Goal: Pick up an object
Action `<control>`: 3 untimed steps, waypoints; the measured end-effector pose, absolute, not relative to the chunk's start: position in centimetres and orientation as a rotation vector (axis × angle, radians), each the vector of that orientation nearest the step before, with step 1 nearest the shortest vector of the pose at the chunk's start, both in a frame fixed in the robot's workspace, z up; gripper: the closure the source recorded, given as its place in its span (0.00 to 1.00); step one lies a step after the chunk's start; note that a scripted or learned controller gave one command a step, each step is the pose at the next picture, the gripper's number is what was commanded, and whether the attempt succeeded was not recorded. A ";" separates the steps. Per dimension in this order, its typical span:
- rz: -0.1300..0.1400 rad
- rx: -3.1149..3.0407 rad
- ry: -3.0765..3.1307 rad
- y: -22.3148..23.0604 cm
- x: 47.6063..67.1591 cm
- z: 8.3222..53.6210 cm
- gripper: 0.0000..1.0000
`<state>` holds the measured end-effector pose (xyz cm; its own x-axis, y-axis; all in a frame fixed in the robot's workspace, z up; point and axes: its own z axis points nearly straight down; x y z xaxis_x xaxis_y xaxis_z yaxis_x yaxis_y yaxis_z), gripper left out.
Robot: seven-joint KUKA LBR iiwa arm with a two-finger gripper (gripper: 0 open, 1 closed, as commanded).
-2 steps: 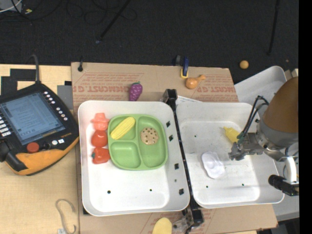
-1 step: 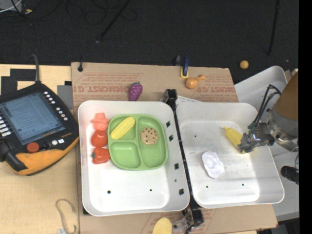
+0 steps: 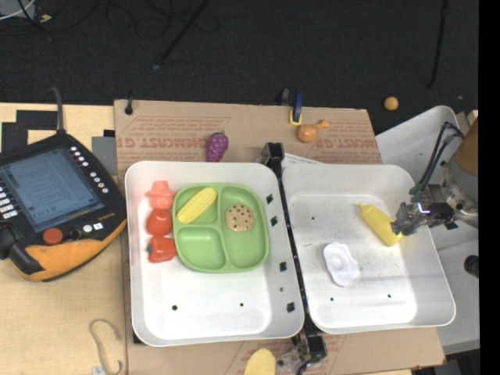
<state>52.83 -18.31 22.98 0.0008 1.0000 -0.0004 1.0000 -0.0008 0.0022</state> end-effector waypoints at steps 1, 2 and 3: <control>0.002 2.218 2.226 -14.0 55.6 23.5 1.00; 0.001 2.218 2.226 -8.8 58.5 22.8 1.00; 0.000 2.220 2.226 -4.2 59.9 21.8 1.00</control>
